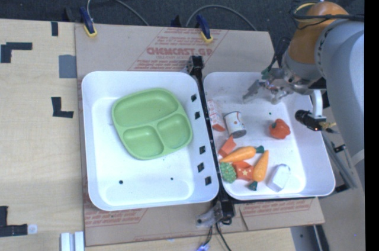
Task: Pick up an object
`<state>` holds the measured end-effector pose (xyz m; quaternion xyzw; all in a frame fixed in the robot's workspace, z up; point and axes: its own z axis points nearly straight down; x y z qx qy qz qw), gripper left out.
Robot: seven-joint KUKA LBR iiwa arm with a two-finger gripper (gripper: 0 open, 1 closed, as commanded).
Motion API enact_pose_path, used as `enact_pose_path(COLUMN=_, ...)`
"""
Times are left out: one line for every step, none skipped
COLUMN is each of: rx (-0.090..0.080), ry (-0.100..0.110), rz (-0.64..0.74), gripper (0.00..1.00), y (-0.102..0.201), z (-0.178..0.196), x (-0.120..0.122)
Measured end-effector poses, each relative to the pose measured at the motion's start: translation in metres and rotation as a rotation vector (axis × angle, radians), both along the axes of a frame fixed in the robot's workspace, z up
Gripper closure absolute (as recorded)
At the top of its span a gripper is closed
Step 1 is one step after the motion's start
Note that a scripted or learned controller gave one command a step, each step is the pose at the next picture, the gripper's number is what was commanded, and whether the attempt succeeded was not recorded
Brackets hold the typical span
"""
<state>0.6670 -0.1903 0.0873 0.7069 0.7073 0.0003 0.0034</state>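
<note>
My gripper (pixel 265 92) hangs over the back of the right bin (pixel 314 149), its fingers spread apart and nothing between them. Below it in that bin lie a small can (pixel 234 124) on its side, a red pepper (pixel 279 128), two orange carrots (pixel 240 154) (pixel 259 166), a green leafy piece (pixel 228 172) and a white block (pixel 278 177). The pepper is the closest, a short way in front of the gripper and slightly right. The can is to the gripper's front left.
The left bin (pixel 100 173) holds a green divided plate (pixel 154 122). A black divider with clips (pixel 204 125) runs between the bins. The grey arm with its orange band (pixel 314 31) comes in from the right, above the right bin's back corner. Cables lie behind the bench.
</note>
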Motion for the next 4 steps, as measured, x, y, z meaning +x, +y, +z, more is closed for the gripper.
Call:
enact_pose_path(rx=0.001, ry=0.003, rz=0.000, gripper=0.00, y=-0.034, z=0.097, x=-0.052)
enact_pose_path(rx=0.004, ry=0.005, rz=0.001, gripper=0.00, y=-0.017, z=0.002, x=-0.084)
enact_pose_path(rx=0.003, ry=0.003, rz=0.002, gripper=1.00, y=-0.018, z=0.012, x=-0.084)
enact_pose_path(rx=0.005, ry=0.003, rz=0.002, gripper=1.00, y=0.046, z=0.071, x=0.002)
